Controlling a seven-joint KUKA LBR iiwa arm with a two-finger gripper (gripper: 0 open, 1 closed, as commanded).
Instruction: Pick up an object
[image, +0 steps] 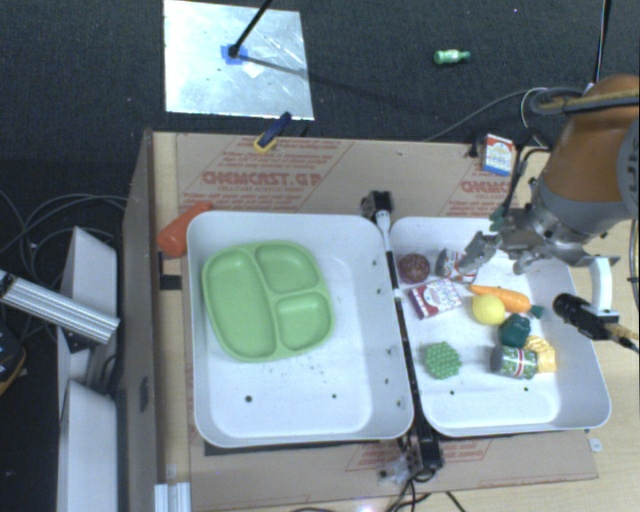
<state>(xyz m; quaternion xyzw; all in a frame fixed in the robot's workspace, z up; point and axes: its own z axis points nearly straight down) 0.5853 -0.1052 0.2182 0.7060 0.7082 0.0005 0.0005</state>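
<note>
Carrot (503, 296), lemon (488, 310) fill right bin (570, 405); fingers (478, 250) state unclear.

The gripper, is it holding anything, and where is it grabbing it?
Nothing is held. The gripper hangs with its fingers open over the right bin, above a small packet, near the carrot. No toy sits between its fingers.

The bench board (300, 175) reads "CHEMCAST GP" in red.
</note>
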